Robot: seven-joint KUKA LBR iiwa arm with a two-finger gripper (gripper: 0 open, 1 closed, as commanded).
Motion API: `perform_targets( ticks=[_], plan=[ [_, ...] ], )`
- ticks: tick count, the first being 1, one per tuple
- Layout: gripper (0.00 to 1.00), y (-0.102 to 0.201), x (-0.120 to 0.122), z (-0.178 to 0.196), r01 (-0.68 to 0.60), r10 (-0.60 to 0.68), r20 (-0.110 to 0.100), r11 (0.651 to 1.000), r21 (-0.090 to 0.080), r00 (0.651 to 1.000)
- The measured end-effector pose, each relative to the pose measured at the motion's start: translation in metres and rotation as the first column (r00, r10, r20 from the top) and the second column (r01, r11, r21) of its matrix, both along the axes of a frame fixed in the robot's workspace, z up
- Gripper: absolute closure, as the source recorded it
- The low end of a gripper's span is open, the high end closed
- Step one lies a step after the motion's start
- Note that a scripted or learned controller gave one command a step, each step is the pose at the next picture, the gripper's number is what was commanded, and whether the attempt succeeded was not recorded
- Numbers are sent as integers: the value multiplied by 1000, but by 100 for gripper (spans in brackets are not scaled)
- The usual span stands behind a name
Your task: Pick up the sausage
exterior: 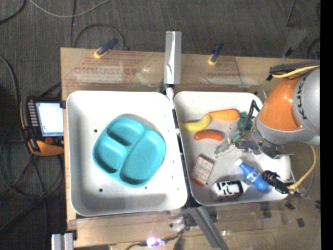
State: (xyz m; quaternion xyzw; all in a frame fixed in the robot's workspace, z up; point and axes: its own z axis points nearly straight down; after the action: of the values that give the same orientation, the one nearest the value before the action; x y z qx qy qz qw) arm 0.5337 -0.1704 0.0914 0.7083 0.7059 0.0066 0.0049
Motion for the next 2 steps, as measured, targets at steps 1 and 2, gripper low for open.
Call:
perform_targets(
  ticks=[1,2],
  plan=[
    [0,25,65,-1,-92,92,-3,996,-9,996],
    [0,30,81,-1,34,-34,-8,999,-6,999]
  ],
)
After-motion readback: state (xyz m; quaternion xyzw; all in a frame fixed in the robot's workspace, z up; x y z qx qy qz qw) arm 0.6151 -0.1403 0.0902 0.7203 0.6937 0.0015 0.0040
